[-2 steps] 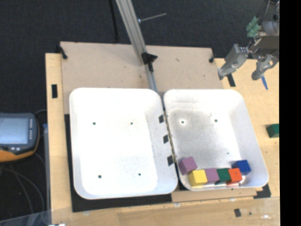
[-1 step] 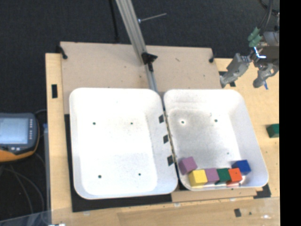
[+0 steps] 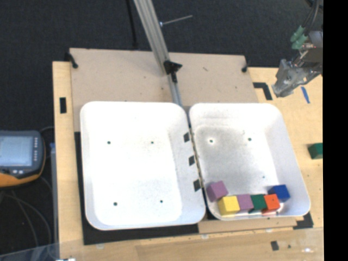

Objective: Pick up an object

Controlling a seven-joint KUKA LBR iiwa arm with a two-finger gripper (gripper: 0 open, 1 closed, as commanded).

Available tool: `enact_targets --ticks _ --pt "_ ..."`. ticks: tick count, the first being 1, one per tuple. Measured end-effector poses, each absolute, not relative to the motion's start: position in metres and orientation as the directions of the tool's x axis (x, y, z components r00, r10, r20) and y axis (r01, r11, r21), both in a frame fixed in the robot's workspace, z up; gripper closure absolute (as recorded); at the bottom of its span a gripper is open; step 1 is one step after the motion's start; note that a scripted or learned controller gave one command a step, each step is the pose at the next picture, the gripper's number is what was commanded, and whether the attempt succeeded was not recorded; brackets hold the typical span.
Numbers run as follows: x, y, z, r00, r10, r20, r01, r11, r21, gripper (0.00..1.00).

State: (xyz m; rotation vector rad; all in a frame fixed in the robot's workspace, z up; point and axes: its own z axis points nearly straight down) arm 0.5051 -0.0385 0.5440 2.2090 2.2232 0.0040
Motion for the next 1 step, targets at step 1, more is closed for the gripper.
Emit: enact_targets --ticks 1 --pt "0.5047 0.0765 0.4463 -0.01 1.0 0.0 1.0 0.01 -0.005 1.0"
